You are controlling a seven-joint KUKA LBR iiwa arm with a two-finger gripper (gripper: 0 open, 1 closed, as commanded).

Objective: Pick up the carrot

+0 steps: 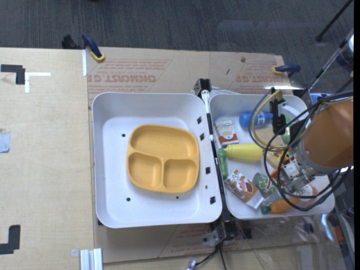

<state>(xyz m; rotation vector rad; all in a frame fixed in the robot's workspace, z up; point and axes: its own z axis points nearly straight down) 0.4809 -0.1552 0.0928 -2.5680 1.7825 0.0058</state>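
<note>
Camera view shows the carrot (275, 207) lying in the right bin (236, 103) near its front wall, just below and a little to the left of the gripper (293, 176), with its green end pointing left; whether they touch cannot be told. The gripper is low in this bin, under the orange band (333, 134) of the arm and behind black cables (281, 145), so I cannot tell its state. To the left of the gripper lies a flat packet (242, 185) with a red and white picture; its print is too small to read. Above the packet, a yellow corn-like item (245, 151) lies across the bin, and a green item (223, 163) lies along the left wall. Further up are a small white carton (226, 131) with a red label, not readable, and a blue bottle (252, 118). Far left of the gripper, the left bin (107, 151) holds a yellow plate (163, 157) with three compartments. Under both bins is cardboard (185, 66) with red printed writing, seen upside down and mirrored; the large word looks like "CHICKZT", but I am not sure.
</note>
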